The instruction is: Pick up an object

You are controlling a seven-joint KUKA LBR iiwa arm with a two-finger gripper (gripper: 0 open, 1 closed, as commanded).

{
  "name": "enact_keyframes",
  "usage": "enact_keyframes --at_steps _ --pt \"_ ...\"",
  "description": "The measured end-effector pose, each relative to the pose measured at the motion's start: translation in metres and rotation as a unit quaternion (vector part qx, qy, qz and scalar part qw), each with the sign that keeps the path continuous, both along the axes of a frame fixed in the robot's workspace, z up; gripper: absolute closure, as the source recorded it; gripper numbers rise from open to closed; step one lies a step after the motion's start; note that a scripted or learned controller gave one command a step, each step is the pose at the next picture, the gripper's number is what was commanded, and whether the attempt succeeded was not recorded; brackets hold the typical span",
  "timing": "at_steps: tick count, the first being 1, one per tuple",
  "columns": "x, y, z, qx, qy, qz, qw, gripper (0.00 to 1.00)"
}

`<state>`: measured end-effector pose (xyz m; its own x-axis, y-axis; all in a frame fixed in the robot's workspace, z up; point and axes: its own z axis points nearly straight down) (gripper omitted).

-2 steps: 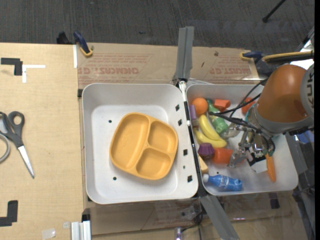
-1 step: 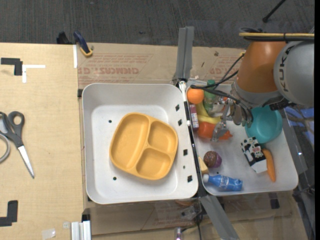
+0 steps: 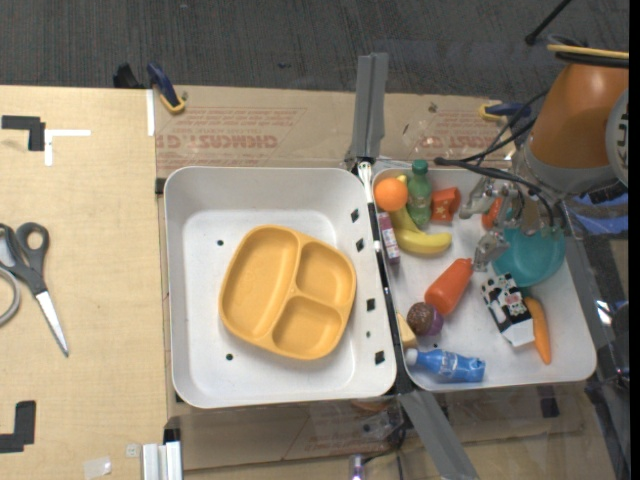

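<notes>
Nearest in the right bin (image 3: 575, 368) lies a blue bottle (image 3: 447, 366), then a slim orange carrot (image 3: 541, 331) running near to far beside a black-and-white carton (image 3: 507, 307). Farther back sits a teal bowl (image 3: 529, 255), and the end effector (image 3: 488, 230) hangs just at its far left rim, apparently nothing clamped. Whether it is apart or together cannot be told.

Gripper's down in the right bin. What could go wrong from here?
1. The gripper sits over the teal bowl, with a carrot and a black-and-white carton close by; it may nudge them instead of grasping.
2. The bin is crowded, so a lift could drag neighbours along.
</notes>
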<state>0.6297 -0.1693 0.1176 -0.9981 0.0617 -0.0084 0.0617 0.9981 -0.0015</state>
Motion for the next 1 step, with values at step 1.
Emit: enact_keyframes --at_steps 1 --pt "-0.0306 -0.0455 -0.0159 -0.0018 -0.005 0.036 0.9993 0.0"
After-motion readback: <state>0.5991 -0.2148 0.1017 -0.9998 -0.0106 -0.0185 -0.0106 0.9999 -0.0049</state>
